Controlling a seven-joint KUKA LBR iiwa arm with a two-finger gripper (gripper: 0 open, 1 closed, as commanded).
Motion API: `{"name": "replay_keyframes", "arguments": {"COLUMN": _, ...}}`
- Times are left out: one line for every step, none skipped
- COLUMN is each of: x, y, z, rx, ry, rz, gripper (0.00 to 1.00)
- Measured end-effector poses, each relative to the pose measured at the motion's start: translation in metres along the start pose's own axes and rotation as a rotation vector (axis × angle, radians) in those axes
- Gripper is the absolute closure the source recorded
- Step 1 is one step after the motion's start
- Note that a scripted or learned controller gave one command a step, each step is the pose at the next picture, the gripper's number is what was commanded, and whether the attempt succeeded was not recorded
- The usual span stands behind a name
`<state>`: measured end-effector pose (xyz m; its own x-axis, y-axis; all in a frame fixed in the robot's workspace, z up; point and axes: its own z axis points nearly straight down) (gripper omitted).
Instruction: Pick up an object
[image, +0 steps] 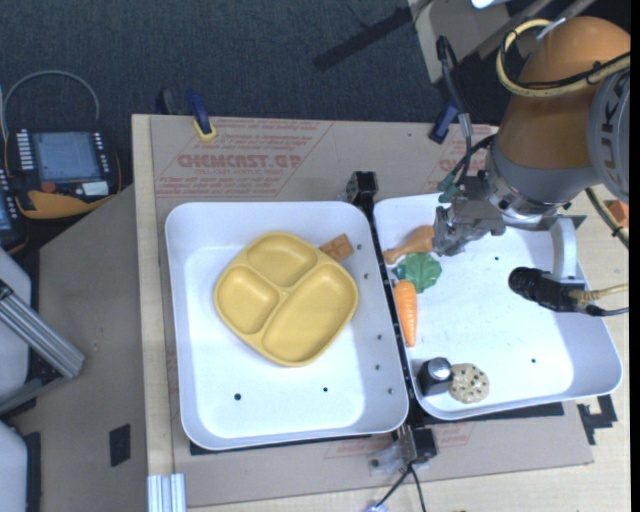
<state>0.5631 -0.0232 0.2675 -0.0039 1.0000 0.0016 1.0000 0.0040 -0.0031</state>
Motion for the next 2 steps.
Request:
{"name": "replay_keyframes", "arguments": {"x": 0.058, "y": -0.022, "z": 0.011, "rx": 0.002, "ry": 0.001, "rz": -0.002, "gripper": 1.0}}
{"name": "replay_keyframes", "arguments": {"x": 0.112, "y": -0.028, "z": 0.032, "rx": 0.003, "ry": 0.0, "rz": -0.002, "gripper": 1.0}}
